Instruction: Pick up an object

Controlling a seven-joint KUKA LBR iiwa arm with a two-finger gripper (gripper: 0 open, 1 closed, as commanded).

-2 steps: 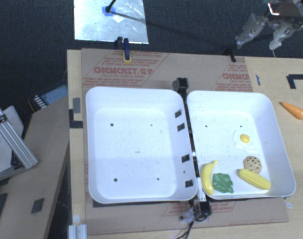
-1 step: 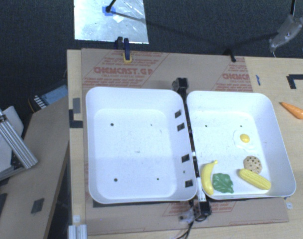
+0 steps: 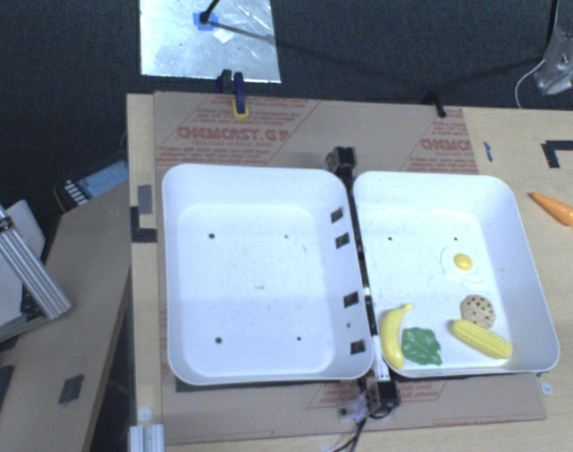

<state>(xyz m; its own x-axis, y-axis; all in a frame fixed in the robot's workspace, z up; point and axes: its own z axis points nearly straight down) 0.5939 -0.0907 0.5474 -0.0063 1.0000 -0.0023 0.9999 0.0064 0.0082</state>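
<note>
Near the right bin's [image 3: 524, 224] front lie a banana [image 3: 392, 335], corn [image 3: 482, 339] and cookie [image 3: 476, 309]. The egg [image 3: 463, 263] sits apart, likely easiest to pick. Gripper state: cannot tell.

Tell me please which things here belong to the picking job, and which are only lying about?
For the job, all in the right bin:
banana
green leaf
corn cob
cookie
fried egg

Lying about:
carrot on the bench, outside the bins
left bin
foil sheet
</note>
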